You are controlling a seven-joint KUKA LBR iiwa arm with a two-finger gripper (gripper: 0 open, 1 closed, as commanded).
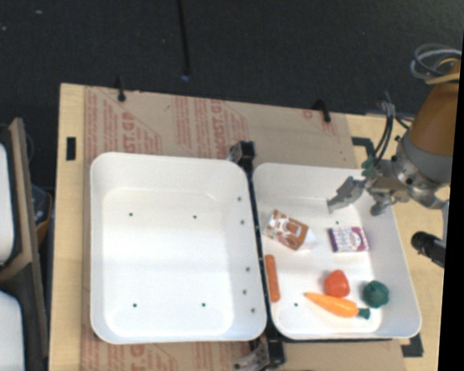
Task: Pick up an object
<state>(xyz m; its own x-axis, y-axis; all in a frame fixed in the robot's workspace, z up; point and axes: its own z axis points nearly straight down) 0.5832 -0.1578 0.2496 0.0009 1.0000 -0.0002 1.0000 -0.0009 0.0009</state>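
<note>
The camera view looked down at a slant on a table (70,208) covered with brown printed cardboard, which carried two shallow white bins side by side. The left bin (96,290) lay with its long edge against the right bin (399,302), the two touching along a dark seam.

All the loose objects lay in the right bin. A brown and white packet (286,230) sat near the seam, in the upper part of the bin. A small purple and white packet (347,239) lay to its right, well apart from it. Below the brown packet, a thin orange stick (272,277) lay lengthwise just beside the seam. Toward the near edge, a red-orange rounded piece (336,283) sat just above a toy carrot (333,305), whose green tip pointed right. A dark green lump (376,293) rested near the carrot's tip, close to the bin's right wall.

The grey arm (434,129), with its orange band, reached in from the right. The end effector (363,197) hung over the upper right part of the right bin, above the purple packet and apart from it. Its two fingers (343,193) were spread wide, with nothing between them.
</note>
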